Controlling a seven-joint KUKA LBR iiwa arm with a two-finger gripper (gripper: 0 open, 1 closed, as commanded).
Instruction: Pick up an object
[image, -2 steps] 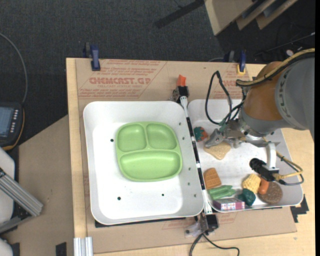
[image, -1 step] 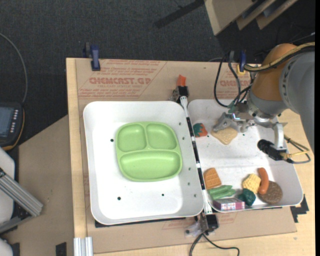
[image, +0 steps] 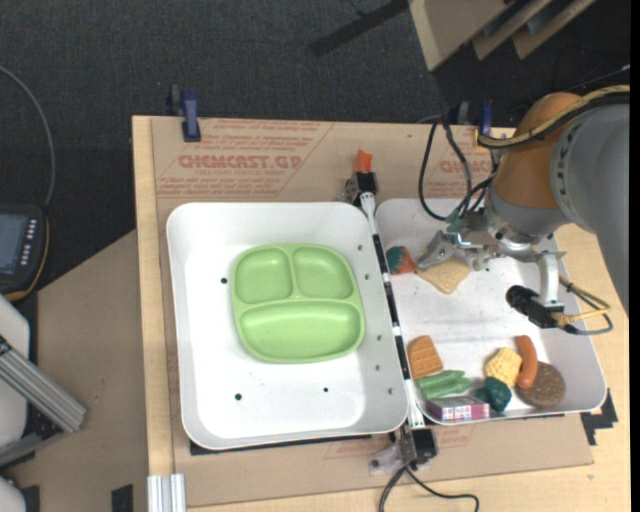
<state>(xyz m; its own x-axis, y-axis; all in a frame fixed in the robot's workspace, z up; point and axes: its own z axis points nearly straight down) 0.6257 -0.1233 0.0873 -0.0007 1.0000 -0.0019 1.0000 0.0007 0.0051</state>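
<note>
Here, over the right bin (image: 590, 365), claw (image: 452, 262) low, clamped on tan cracker (image: 447, 277). Just left of claw, red-and-green toy (image: 401, 261); well below, waffle (image: 425, 355), pea pod (image: 442, 382), corn (image: 503, 365), sausage (image: 527, 361).

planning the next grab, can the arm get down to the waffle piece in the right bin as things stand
Probably yes. The waffle piece lies flat by the bin's left wall, with nothing on top of it. The green pea pod lies just below it, so the fingers may brush that. The gripper hangs over the same bin, farther up.
</note>
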